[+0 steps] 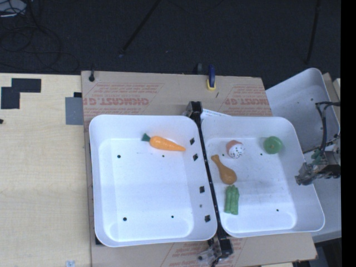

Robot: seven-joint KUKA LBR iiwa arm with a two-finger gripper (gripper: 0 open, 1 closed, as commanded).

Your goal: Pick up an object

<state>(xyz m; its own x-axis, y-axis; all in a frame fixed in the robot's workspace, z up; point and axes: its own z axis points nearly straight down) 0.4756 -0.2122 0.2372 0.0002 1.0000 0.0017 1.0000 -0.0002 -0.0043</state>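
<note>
Carrot (pixel 165 143) in left bin (pixel 105 227); in right bin (pixel 311 218), spotted ball (pixel 235 149), green round piece (pixel 272 144), orange drumstick shape (pixel 224 170), green vegetable (pixel 231 199). Claw (pixel 309 174) at right rim.

orange carrot (pixel 165 143) | tan drumstick (pixel 224 170) | green disc (pixel 272 144) | green bundle (pixel 231 199) | white bins (pixel 105 204)

Printed text found on one item only — the brown cardboard sheet (pixel 167 96) lying under the two white bins (pixel 105 132). Red lettering along its far strip, upside down from this camera; left run reads roughly "CHEMCAST GP", exact letters uncertain. A second run right of the blue clamp (pixel 211 78) is cut off, starting "GP". More red print at the sheet's near edge — too small to read.
</note>
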